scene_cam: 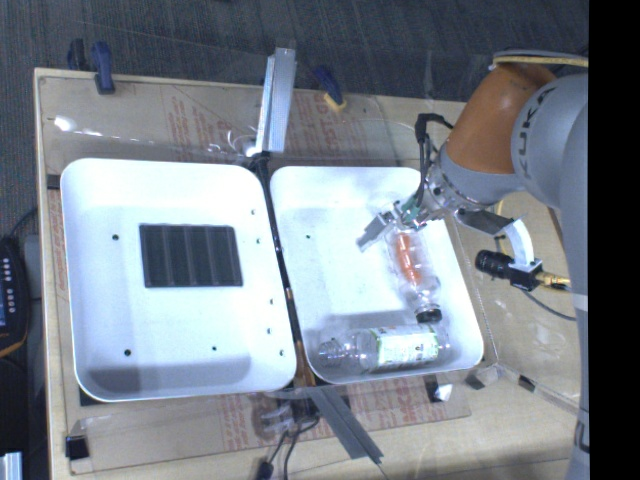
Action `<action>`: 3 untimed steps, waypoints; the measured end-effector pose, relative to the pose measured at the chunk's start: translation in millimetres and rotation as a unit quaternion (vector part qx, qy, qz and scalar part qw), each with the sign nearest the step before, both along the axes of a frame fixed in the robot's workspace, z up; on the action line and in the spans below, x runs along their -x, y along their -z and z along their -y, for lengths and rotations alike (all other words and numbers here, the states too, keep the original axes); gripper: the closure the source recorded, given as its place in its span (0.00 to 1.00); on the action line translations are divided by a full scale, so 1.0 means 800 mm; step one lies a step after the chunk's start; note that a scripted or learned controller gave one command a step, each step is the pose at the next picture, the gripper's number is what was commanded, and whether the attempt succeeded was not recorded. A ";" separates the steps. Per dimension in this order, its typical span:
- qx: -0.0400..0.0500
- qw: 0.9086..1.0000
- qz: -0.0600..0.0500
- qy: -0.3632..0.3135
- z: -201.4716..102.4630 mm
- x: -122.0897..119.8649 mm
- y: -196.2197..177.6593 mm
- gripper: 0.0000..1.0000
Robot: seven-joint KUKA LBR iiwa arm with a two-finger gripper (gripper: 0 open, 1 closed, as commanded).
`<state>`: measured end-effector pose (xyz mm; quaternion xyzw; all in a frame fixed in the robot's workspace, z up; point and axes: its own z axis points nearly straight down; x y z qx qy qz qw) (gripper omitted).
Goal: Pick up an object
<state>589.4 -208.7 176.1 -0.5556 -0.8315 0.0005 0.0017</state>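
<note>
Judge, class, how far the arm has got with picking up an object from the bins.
Done: the gripper has reached the right bin, at the top of the clear bottle with orange contents. In hand: nothing visibly gripped. Left: grasping and lifting; the second bottle lies untouched.

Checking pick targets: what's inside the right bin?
The right bin holds two clear plastic bottles: one with orange contents just below the gripper, one with a white label lying along the near wall. The gripper hides the orange bottle's upper end.
</note>
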 end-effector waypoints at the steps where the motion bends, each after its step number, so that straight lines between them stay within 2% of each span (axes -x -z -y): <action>1: 0.000 1.000 0.001 -0.022 -0.001 0.013 0.046 0.00; 2: 0.001 1.000 0.002 0.006 0.003 0.022 0.001 0.00; 3: 0.001 1.000 0.002 0.016 0.002 0.008 0.015 0.00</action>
